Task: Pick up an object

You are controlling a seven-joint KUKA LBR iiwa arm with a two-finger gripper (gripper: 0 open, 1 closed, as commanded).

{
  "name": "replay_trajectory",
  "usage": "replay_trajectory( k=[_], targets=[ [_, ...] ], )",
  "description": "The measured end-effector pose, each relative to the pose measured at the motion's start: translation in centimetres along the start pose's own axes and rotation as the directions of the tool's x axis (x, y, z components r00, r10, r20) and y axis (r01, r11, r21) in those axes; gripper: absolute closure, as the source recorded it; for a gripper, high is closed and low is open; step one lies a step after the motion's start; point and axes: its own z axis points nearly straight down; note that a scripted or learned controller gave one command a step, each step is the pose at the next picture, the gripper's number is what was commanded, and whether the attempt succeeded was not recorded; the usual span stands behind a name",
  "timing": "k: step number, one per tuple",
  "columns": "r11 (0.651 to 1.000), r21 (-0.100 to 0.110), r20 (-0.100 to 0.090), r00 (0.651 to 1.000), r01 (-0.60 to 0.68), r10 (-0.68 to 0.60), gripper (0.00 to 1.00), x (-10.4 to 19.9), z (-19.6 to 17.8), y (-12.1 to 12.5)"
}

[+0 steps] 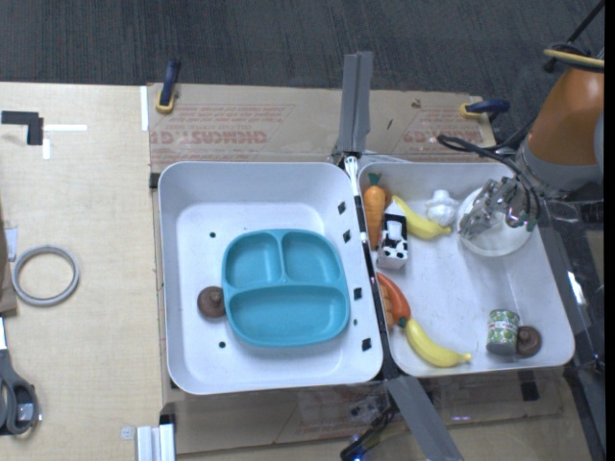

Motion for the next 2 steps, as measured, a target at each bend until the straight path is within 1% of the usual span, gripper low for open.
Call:
replay_trajectory(
  k=[1,2],
  targets=[
    [0.997,0.014,-0.002,0.997,-0.073,0.073,1.00,7.4,-6.3,5.4],
    [0.958,0.013,-0.005,0.958,0.287,-0.287,1.00,3.2,-5.3,-2.3]
  ],
)
